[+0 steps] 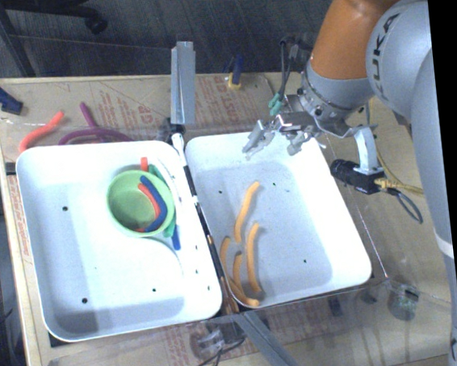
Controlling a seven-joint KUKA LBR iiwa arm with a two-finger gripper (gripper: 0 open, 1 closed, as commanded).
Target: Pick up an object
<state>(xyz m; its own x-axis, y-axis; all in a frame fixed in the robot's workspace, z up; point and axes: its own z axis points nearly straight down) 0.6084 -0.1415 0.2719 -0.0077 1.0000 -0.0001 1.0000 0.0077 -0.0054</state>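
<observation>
Green bowl (140, 202) holding coloured pieces, left bin; orange curved strips (246, 245), right bin

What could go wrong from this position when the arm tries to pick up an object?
1. The gripper sits over the back edge of the right bin, so a straight descent might strike the rim.
2. The orange curved pieces lie close together near the bin's left wall, so the fingers may catch two or jam against it.
3. The green bowl holds nested items that could shift.
</observation>
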